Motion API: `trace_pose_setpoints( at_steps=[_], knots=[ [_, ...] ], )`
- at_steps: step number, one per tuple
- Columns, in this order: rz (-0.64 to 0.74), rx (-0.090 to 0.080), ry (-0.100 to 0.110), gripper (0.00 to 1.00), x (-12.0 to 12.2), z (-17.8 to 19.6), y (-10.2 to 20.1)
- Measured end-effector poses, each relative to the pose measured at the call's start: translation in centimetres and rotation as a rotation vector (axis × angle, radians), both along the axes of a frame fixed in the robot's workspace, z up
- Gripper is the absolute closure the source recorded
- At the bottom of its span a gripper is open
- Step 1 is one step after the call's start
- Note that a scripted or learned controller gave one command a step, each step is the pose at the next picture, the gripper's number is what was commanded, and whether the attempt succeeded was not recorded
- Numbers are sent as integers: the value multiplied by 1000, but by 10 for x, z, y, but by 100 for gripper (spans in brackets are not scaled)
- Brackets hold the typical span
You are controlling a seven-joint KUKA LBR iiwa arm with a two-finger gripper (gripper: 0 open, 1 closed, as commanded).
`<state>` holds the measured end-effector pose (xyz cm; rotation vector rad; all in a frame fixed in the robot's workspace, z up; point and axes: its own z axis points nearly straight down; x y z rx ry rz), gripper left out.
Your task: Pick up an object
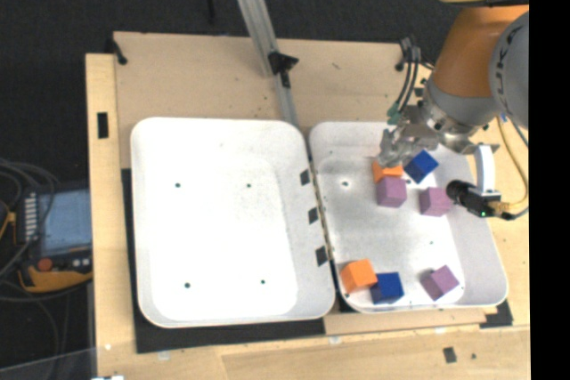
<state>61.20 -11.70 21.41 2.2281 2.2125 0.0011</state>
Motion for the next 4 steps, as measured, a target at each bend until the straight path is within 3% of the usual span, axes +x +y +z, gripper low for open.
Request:
trace_pose_setpoints(
  at_steps=[4],
  knots=[
    [14, 2, 0, 100, 11, 18, 187]
  ],
)
